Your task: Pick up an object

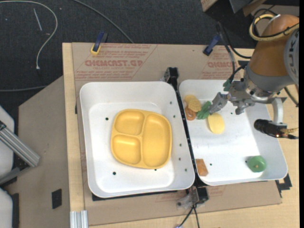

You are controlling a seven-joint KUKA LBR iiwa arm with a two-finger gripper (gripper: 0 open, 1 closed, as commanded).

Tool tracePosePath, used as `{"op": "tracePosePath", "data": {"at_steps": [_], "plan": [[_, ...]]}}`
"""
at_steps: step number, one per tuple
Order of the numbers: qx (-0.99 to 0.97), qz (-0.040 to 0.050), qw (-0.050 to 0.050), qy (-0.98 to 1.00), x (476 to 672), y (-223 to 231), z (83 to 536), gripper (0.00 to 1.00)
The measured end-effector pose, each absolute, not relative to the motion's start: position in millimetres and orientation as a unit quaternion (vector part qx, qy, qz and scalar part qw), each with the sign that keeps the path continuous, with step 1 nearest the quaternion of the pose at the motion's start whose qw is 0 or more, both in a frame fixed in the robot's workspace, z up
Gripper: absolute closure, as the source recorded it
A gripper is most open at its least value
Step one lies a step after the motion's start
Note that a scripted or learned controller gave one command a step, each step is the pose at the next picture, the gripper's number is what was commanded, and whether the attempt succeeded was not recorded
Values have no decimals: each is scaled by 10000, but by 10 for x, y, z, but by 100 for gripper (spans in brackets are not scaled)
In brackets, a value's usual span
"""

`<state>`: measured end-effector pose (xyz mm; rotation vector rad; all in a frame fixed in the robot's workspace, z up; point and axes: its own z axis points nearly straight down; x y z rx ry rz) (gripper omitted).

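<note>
The claw [219,103] hung at upper right over the right bin [266,172], beside the yellow piece [216,124], presumably lining up a pick. Whether it stood open or closed could not be told.

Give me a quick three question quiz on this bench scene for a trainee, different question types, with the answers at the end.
1. True or false: the yellow three-compartment plastic plate lies in the left white bin.
2. Multiple choice: which item sits nearest the front right corner of the right white bin? A) pale yellow oval object B) round green object C) small brown block
3. Fill in: the gripper hovers over the ___ bin.

Key: 1 true; 2 B; 3 right.
</note>
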<state>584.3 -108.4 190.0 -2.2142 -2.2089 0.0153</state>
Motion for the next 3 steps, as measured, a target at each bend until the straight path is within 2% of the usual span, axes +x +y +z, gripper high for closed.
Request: {"op": "tracePosePath", "data": {"at_steps": [1,2,3], "plan": [[-7069,1,10,-7073,5874,-1081,1987,0],[-7071,16,30,-7071,5870,-1090,1564,0],[-7072,20,39,-7070,5868,-1074,927,0]]}}
